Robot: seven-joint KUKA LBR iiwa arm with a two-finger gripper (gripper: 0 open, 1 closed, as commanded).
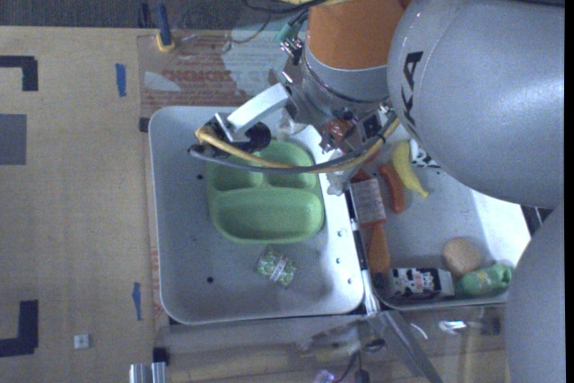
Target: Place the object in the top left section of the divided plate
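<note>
Your left shallow white bin (172, 220) sits on the pale wooden bench (72, 193) and holds a green plastic divided plate (267, 209), seen from above. Two smaller sections lie along the plate's upper edge and one large section below them. A small crumpled green-and-white object (275, 265) lies on the bin floor just below the plate, apart from it and outside every section.

Over the plate's upper right part hangs your gripper (334, 132), under the grey arm (484, 85) with its orange band. The wrist hides the gripper's tip, so you cannot tell whether it is open, closed or carrying anything.

In the right shallow white bin (430, 233), from its left wall outward, you have:
- a red-labelled packet (366, 200) above an orange stick (378, 248)
- a red elongated item (392, 189)
- a yellow banana-shaped piece (412, 175)
- a black-and-white carton (418, 282)
- a tan rounded lump (461, 255)
- a green rounded item (484, 281)
</note>
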